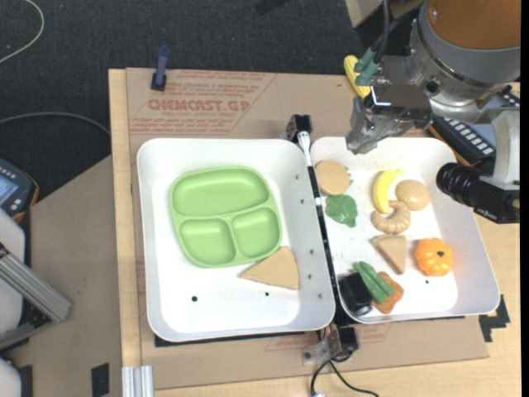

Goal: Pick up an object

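My gripper (362,141) hangs over the far left corner of the right bin (475,292), just behind a round tan cookie (332,177). Nothing shows in its grasp. Also in that bin are a green leafy piece (341,210), a yellow banana (383,188), a tan bread roll (412,194), a croissant (392,220), a tan wedge (391,252), an orange pumpkin (434,256), green beans on an orange block (380,286) and a small black item (355,291). The left bin (157,222) holds a green divided plate (225,215) and a tan triangular slice (273,270).
Both bins sit on a cardboard sheet (207,98). A black clamp (299,127) stands at the bins' far joint and a blue clip (159,69) lies at the cardboard's back left. A black device (475,190) overhangs the right bin's right rim.
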Robot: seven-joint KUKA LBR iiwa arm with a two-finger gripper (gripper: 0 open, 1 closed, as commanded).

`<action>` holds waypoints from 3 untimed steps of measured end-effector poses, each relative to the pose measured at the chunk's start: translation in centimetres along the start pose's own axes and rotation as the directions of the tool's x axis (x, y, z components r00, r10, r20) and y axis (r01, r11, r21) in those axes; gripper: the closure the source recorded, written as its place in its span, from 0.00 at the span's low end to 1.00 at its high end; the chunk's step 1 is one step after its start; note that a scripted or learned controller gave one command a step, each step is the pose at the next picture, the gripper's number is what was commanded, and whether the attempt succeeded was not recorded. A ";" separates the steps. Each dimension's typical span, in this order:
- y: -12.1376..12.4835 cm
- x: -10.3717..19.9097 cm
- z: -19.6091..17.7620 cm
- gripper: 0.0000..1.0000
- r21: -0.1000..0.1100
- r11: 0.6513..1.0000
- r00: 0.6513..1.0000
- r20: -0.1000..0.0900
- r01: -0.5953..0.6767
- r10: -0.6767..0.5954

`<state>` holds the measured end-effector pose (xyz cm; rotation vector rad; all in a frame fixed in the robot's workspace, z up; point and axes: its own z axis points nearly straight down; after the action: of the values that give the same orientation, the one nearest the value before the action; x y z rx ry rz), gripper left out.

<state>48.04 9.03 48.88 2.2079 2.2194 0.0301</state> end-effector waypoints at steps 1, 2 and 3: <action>-0.6 -5.9 15.1 1.00 0.037 0.999 1.000 0.010 -0.013 0.012; -0.3 2.2 11.3 1.00 0.017 1.000 1.000 0.003 0.004 -0.004; -0.4 -2.5 22.3 1.00 0.033 0.999 1.000 0.009 -0.011 0.011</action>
<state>48.16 6.66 26.55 2.2321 2.2195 -0.0155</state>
